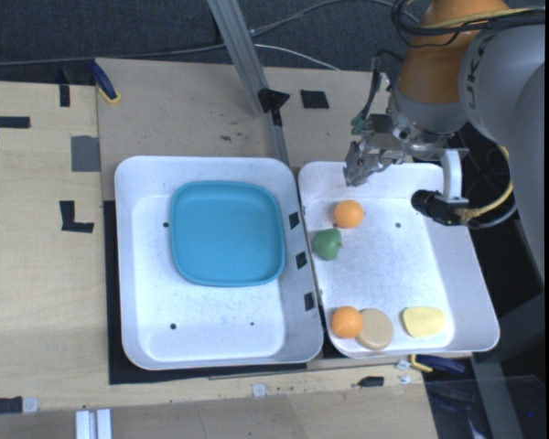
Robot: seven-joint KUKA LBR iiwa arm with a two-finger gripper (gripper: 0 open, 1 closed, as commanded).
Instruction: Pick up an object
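My gripper (359, 174) hangs over the far left corner of the right bin (457, 273), above and just beyond an orange ball (349, 214). Nothing shows between its fingers. A green object (327, 243) lies next to the bin's left wall, just in front of that ball. Along the near side sit a second orange ball (346, 322), a beige round piece (376, 329) touching it, and a yellow piece (424, 321).
The left bin (137, 273) holds a teal square plate (227, 232). A slanted metal post (247, 62) rises behind the bins. The grey arm with its orange band (444, 58) and cables fills the upper right.
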